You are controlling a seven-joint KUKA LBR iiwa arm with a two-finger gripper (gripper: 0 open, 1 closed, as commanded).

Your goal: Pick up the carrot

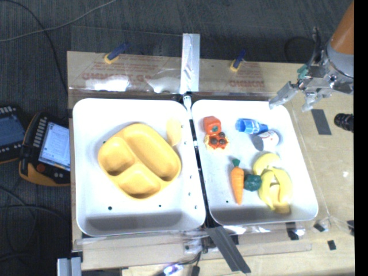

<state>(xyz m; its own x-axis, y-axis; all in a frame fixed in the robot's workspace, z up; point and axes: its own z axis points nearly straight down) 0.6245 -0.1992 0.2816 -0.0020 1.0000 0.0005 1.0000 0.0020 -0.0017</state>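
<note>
Camera view: the carrot (237, 181) lies in the right bin (299, 154), near its front, just left of a bunch of bananas (273, 180). At the far right, the gripper (293, 95) hovers outside that bin, fingers apparently spread, grasping nothing.

The carrot (237, 181) lies in the right bin (299, 154), near its front edge, leaf end toward the back, just beside a dark green piece (252, 181) and the bananas (272, 183). A red-orange toy (214, 133) and a blue bottle (250, 126) sit toward the back edge. The left bin (86, 171) holds a yellow tray (138, 160). The gripper (296, 95), fingers spread, hangs over the right bin's back right corner, well apart from the carrot.
</note>
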